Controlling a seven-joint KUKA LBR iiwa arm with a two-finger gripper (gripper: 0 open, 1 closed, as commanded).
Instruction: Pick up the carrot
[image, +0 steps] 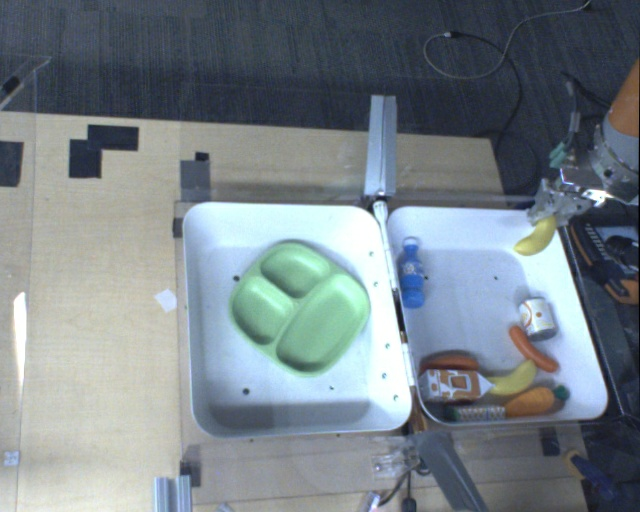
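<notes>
You've got a wooden bench (90, 330) carrying two shallow white bins side by side, the left bin (215, 400) and the right bin (470, 240). In the left bin, a green three-section plate (300, 307) sits about mid-floor, a bit toward the far edge. The arm (622, 130) comes in at the right bin's far right corner, with the gripper (556, 203) over that corner's rim. A yellow banana (536, 238) sits right under the fingertips and touches them, but you can't tell whether the fingers clamp it or stand apart, too small and blurred. Next, in the right bin, a blue bottle (411, 272) lies along the left wall, near the divider between the bins. Along the near edge you see a cluster: a carton with orange and white print (452, 384) at the near left corner, a dark reddish item (452, 361) just behind it, and a second banana (515, 378) beside the carton. The carrot (533, 401) lies flat against the near wall toward the near right corner, touching that second banana, green end pointing right. A small can (537, 317) stands near the right wall, and a red sausage-shaped piece (533, 349) lies just in front of it. The carrot is well apart from the gripper, at the opposite edge of the bin.
</notes>
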